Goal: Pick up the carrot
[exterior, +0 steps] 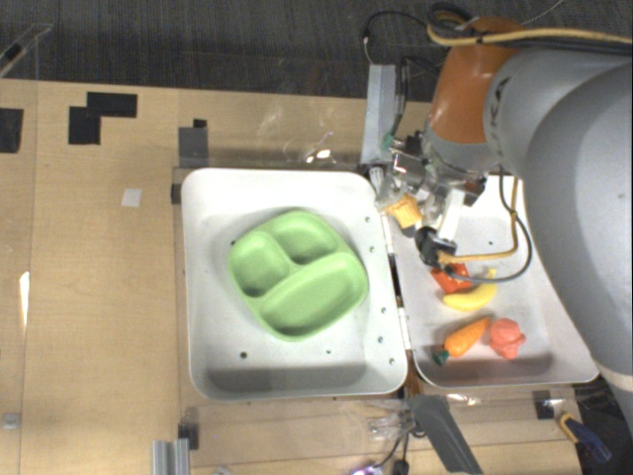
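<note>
So the carrot (467, 335) is in the right bin (495, 374), lying at a slant close to that bin's front edge (the one at the bottom of the view) and a bit toward its left corner. Nothing is touching it from above. Just to its right is a pinkish-red lump (507, 337), close enough that they might be touching. A banana (469, 298) lies crosswise a little further back, and a small red thing (451, 281) is tucked against the banana's far side. The arm (564, 146) comes in over the bin's right side, orange band (465, 87) showing. Its jaws are up at the far-left corner of the right bin, near the wall it shares with the left bin and well apart from the carrot. Honestly I can't tell if the jaws are released or clenched, since that whole bit is a jumble of metal from this angle. A small yellow-orange piece (403, 210) sits right under them, by the bin's left edge. The left bin (223, 359) has a green divided plate (297, 275) in the middle, turned at an angle. Both bins sit side by side on the wooden table (89, 295).
</note>
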`<state>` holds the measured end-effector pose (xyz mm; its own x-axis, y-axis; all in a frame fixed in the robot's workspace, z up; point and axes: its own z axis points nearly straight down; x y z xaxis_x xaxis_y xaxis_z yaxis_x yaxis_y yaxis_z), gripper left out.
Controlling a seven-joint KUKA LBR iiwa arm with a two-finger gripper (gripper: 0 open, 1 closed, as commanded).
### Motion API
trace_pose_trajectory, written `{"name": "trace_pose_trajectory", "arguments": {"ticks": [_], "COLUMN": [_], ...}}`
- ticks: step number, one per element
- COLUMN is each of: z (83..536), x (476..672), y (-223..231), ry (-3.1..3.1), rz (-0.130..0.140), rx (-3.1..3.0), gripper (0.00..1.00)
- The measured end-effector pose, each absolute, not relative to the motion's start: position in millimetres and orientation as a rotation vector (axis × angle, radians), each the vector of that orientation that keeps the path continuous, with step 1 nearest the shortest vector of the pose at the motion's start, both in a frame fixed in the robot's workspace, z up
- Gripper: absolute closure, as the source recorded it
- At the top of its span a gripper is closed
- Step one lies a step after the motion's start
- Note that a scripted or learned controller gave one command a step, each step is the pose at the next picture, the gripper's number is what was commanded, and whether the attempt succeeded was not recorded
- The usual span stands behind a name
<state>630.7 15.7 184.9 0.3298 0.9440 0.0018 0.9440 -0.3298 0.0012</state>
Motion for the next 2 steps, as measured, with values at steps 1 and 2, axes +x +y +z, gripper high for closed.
{"name": "trace_pose_trajectory", "arguments": {"ticks": [1,2], "z": [186,187], "x": [653.1,670.1], "y": [28,2], "ry": [-2.292,-2.627], "rz": [-0.006,-0.006], "rx": [-2.153,-1.734], "gripper": [1.00,1.00]}}
